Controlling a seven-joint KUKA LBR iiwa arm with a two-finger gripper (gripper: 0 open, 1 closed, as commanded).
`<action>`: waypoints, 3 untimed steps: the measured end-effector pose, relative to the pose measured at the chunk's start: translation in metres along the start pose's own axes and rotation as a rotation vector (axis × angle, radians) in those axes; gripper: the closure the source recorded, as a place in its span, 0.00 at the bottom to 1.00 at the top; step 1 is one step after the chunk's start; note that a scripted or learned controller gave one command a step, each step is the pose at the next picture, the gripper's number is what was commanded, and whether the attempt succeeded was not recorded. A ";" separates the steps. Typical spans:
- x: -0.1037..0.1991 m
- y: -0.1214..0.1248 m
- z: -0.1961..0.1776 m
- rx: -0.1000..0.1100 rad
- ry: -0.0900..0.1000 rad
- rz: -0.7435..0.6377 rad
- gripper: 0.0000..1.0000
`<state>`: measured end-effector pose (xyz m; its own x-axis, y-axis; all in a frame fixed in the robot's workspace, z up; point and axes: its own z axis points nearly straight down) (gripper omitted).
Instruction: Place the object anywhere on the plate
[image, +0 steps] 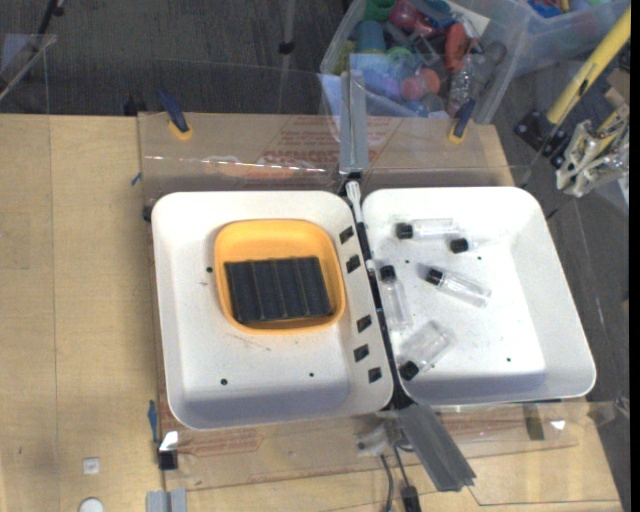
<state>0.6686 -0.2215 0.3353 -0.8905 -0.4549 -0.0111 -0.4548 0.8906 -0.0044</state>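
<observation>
so the orange plate (278, 272) sits in the left bin (185, 370), with a dark ribbed block (277, 288) lying flat on it. right of that plate, over the divider, the right bin (520, 330) has clear vials with black caps (455, 284) scattered about. can't tell what the gripper's doing.

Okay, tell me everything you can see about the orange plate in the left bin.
The rounded-square orange plastic plate lies flat in the middle of the shallow white left bin, resting on its floor. It has a raised rim and glossy surface. A dark ribbed rectangular slab fills most of its well, lying flat, slightly tilted.
</observation>
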 end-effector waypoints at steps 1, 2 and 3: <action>0.000 -0.001 -0.066 -0.001 -0.001 -0.324 1.00; 0.000 -0.001 -0.065 -0.001 0.000 -0.324 0.00; 0.001 0.001 0.039 -0.008 0.002 -0.735 0.00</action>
